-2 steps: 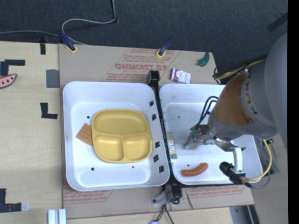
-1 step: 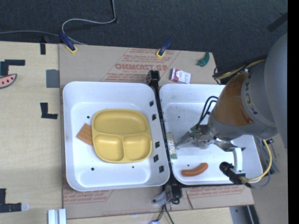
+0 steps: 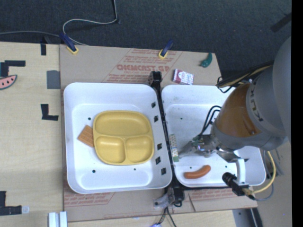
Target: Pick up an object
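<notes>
Clearly our pincer (image 3: 189, 148) hangs in the right bin (image 3: 189, 96); its grip we cannot tell, with a sausage (image 3: 197, 172) just beside.

The grey arm (image 3: 279, 98) comes in from the right edge, bulky and close to the camera, with its orange band (image 3: 236, 115) just above the wrist. The wrist points down and to the left. Black cables loop along its left side. The claw (image 3: 185, 149) reaches leftward, low; its tip is small and blurred.
</notes>
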Controlling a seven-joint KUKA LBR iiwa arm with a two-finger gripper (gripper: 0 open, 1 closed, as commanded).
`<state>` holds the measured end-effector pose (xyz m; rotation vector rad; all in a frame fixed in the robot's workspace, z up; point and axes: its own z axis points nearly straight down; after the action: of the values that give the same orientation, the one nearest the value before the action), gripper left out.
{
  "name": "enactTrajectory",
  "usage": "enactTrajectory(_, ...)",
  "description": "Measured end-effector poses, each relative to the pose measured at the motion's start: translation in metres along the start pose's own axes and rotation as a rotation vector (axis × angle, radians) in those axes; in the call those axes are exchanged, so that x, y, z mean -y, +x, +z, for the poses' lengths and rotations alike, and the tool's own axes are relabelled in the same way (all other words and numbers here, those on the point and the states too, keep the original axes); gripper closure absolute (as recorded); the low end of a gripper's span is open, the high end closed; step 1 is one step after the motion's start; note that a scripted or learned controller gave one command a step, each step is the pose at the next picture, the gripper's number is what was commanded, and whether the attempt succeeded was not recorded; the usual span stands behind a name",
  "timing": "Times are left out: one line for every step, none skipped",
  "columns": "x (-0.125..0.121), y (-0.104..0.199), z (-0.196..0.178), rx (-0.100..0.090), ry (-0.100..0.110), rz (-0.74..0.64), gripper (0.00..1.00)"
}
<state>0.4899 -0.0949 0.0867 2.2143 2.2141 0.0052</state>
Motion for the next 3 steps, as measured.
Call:
enactTrajectory(-0.0986, -0.0053, 0.0014, -0.002, 0.003, -0.002, 0.00)
enactTrajectory(-0.0982, -0.0060, -0.0082, 0.000, 0.005, -0.003, 1.00)
enactTrajectory(-0.0982, -0.0060, -0.0082, 0.001, 0.005, -0.003, 0.00)
